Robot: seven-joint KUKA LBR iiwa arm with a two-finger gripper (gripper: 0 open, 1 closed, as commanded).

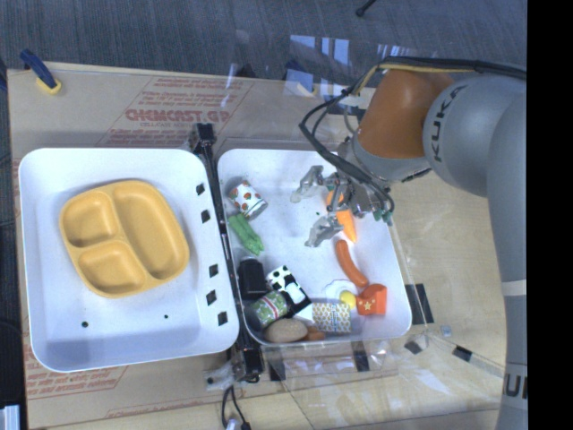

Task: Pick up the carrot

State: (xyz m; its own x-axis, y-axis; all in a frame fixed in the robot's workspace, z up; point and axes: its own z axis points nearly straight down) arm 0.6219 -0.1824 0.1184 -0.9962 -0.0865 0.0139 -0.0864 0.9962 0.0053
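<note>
Right bin (269,164) has decent open floor in the middle and toward 12 o'clock. The 6 o'clock end is jammed: cans (269,309), a cow toy (286,282), a red block (372,301). A green pepper (244,234) and small can (246,198) crowd 9 o'clock.

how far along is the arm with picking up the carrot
Done: the arm has reached into the right bin, and the gripper sits at the upper end of the carrot. In hand: nothing clearly; the carrot lies on the bin floor, running down toward the red box, and no part of it shows between the fingers. Left: closing on the carrot and lifting it clear of the bin.
</note>
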